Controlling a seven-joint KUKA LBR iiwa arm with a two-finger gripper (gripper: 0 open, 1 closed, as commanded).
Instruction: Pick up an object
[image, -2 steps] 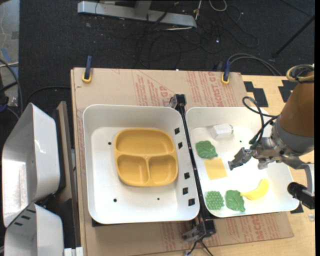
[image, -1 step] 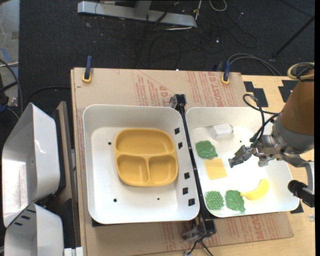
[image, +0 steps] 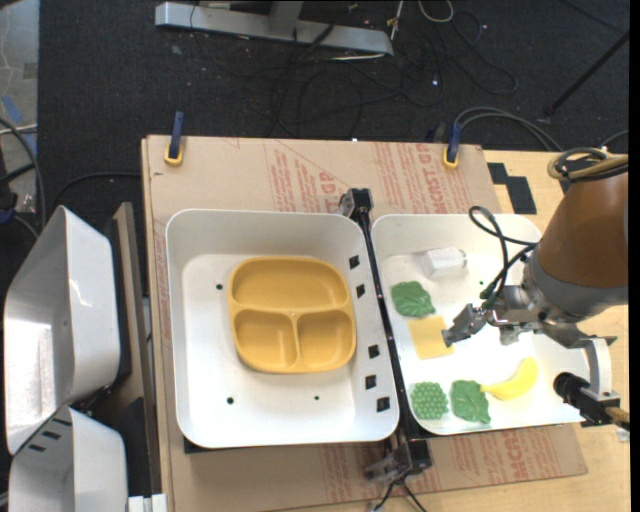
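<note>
1. The right bin (image: 400, 235) holds six loose things: a white block (image: 443, 262) near the back, a green leaf (image: 411, 299) by the left wall, a yellow cheese slice (image: 431, 338) in the middle, and along the front a round green cluster (image: 430, 400), a second green leaf (image: 469, 400) and a banana (image: 512, 381).
2. The left bin (image: 190, 300) holds one yellow divided plate (image: 292, 313) with three compartments, sitting near its centre.
3. The arm (image: 590, 250) reaches over the right bin from the right; its gripper (image: 463, 327) is low, just beside the right edge of the cheese slice. Whether it touches the slice cannot be told.
4. How far the gripper is spread cannot be told, and nothing can be seen held in it.
5. A black cable (image: 490, 225) loops over the back of the right bin, beside the white block.
6. A black divider (image: 380, 330) runs between the two bins.
7. Open floor lies between the white block and the banana, partly under the arm; the front three things sit near the front rim, the two green ones just beside each other.
8. Around the plate, the left bin's floor is bare on every side.
</note>
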